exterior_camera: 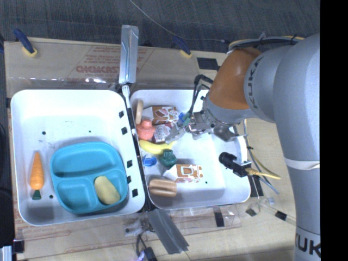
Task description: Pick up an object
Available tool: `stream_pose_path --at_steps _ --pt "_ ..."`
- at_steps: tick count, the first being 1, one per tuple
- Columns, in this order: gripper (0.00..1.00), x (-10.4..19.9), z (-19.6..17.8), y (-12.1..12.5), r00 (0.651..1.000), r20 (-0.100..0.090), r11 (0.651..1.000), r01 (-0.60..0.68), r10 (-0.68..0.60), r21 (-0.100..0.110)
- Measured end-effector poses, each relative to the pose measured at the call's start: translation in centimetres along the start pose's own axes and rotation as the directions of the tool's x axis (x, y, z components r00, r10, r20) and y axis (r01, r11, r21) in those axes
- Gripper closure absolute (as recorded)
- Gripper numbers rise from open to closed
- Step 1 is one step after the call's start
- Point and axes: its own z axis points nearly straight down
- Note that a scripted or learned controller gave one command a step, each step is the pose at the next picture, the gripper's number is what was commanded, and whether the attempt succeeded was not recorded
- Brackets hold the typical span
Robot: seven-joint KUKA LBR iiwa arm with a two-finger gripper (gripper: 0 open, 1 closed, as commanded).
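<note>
Step in hand: we judge a descent into the right bin [239, 192], with the gripper [191, 125] low over the far clutter.

How to do it well: we pick one item and come straight down, clear of the divider wall.

Fingers: we cannot tell their state; they blur into the wrapped packet [165, 115].

Candidates: banana [154, 147], pink toy [145, 130], dark green piece [168, 158], hot dog [162, 187] near, printed card [188, 172].

Left bin [22, 107]: carrot [36, 170], blue tray [81, 173] bearing a potato [107, 190].
</note>
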Motion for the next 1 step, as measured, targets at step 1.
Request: stream_pose_path --at_steps 1 --pt "0.00 -4.09 3.33 6.18 0.994 0.000 0.994 0.106 -0.106 -0.005"
